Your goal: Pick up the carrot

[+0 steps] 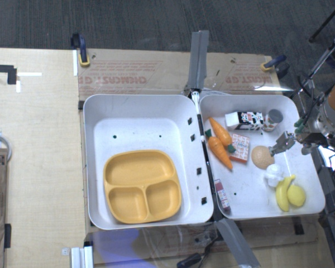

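Carrot point(220, 144) lies diagonal, centre-right of frame, left side of right bin point(251, 205), leaning on small box. Jaws point(285, 143) near bin's right edge, spread apart, empty. Advice: approach from above, close across carrot's width mid-body.

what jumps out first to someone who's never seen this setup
The yellow divided plate in the left bin stands out most. Next, the right bin is crowded: two orange carrots near its left wall, an egg mid-bin and a banana at the front right. The gripper hangs just right of the egg.
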Robot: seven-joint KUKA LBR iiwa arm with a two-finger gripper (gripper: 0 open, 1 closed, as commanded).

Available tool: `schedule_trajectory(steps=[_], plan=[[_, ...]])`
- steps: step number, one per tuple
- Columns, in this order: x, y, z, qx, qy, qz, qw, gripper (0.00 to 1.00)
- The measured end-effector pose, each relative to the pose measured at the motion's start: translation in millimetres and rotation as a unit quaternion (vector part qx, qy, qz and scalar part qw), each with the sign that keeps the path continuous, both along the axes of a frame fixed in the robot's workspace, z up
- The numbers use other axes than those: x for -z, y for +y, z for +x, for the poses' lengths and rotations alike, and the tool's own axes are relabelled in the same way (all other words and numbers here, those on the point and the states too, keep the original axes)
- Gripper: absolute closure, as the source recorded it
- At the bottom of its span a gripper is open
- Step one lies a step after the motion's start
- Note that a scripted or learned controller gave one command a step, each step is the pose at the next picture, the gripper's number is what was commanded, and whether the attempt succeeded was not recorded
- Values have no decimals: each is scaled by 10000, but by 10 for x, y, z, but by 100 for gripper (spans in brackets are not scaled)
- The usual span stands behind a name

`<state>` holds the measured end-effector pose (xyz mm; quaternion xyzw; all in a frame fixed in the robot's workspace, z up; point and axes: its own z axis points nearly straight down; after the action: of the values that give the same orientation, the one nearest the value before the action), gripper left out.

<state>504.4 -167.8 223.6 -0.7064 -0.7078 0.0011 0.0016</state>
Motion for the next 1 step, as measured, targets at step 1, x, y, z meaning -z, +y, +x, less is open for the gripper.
schedule_trajectory(steps=[1], plan=[[808,358,-137,-2920,-14,9,9564,0]])
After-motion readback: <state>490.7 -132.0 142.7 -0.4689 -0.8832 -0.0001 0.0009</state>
